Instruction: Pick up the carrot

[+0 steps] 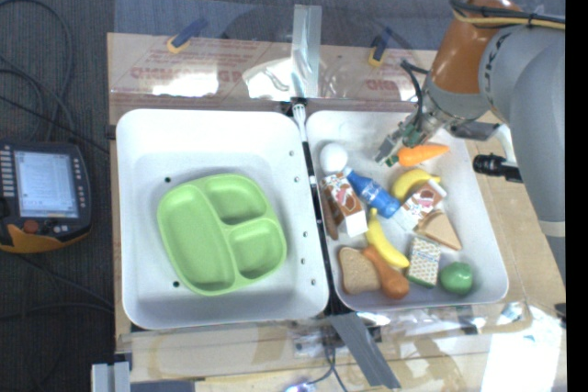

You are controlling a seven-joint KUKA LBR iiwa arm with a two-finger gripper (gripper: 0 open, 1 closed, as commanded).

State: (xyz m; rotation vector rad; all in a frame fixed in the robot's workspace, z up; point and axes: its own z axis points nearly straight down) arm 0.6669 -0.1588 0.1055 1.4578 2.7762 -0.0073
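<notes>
The orange carrot point(426, 154) lies near the back of the right bin point(490, 239), pointing right. My gripper point(398, 145) hangs at the carrot's left end and touches or overlaps it. The grey arm with its orange band point(464, 50) comes down from the upper right. The gripper's tip is small and dark here, and its grasp on the carrot is not readable.
The right bin also holds a white egg point(333, 158), a blue bottle point(375, 194), a banana point(384, 243), a green ball point(457, 276) and several other toy foods, packed just in front of the carrot. A green divided plate point(220, 231) sits in the left bin point(138, 161).
</notes>
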